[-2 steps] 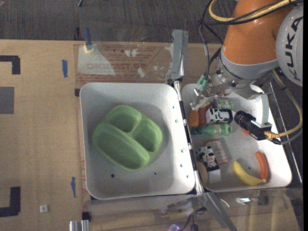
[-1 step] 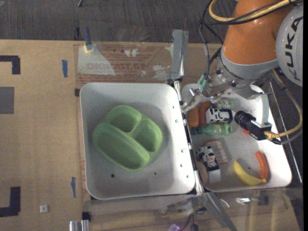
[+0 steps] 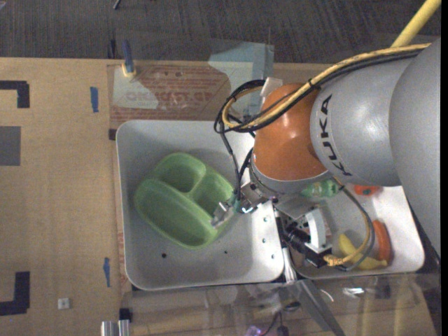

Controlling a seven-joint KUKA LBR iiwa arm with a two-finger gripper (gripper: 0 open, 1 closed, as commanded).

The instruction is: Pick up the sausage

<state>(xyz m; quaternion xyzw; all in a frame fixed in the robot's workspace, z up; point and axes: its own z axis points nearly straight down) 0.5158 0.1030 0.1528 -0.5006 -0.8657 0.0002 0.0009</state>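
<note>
Where the tan bench (image 3: 56,187) meets dark carpet (image 3: 210,9) at the top, blue tape marks (image 3: 94,99) dot its surface. Left white bin (image 3: 140,257): green divided tray (image 3: 178,198), with the hand (image 3: 222,214) at its right edge; finger state cannot be told. Right bin (image 3: 409,254): banana (image 3: 353,247), orange item (image 3: 381,236); the sausage cannot be identified.

The sausage (image 3: 381,239) is most likely the short, orange-brown piece with rounded ends in the right bin (image 3: 402,205) - the view is too coarse to be sure. It lies flat on the bin floor, running roughly up and down the picture, just beside a banana (image 3: 350,247) - toward the bin's right wall.
</note>
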